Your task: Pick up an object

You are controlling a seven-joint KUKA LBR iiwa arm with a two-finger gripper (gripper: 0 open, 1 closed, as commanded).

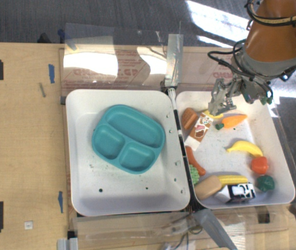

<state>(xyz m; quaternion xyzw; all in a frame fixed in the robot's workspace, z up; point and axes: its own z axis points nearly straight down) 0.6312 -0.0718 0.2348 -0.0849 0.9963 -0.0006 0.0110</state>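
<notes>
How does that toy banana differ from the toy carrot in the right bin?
The banana is yellow and curved; the carrot is orange, straight and tapered, with a green end. The banana lies nearer the bin's middle; the carrot lies farther back, just below the robot's hand. Both lie flat in the right bin, untouched.

Wooden bench (17, 155) — dark, sunlit floor (111, 4)
</notes>
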